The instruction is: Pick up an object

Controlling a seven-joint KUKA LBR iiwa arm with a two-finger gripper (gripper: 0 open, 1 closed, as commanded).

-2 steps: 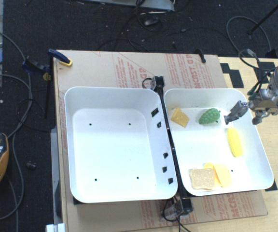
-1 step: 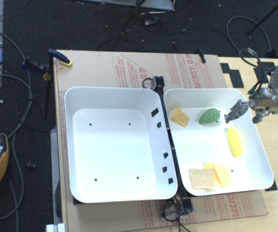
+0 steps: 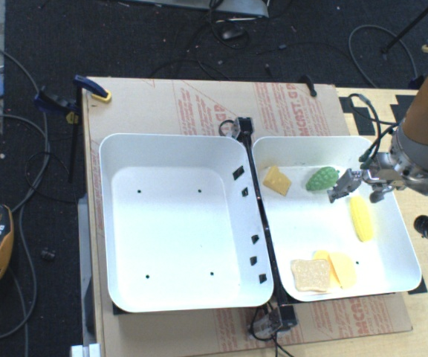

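In the right bin [image 3: 392, 274] lie a yellow cheese wedge [image 3: 277, 180], a green bumpy piece [image 3: 322, 178], a long yellow piece [image 3: 360, 219], a toast slice [image 3: 312, 274] and a yellow slice [image 3: 342, 268] partly under the toast. My gripper [image 3: 361, 190] hangs over the bin's upper right part, just right of the green piece and above the top end of the long yellow piece. Its fingers stand open with nothing between them.
The left bin [image 3: 110, 199] sits beside the right one, with a black divider strip [image 3: 257, 214] where they meet. Both rest on a cardboard sheet [image 3: 199, 103]. A blue and yellow clamp [image 3: 91, 89] holds the bench's far left corner. Cables lie on the floor around.
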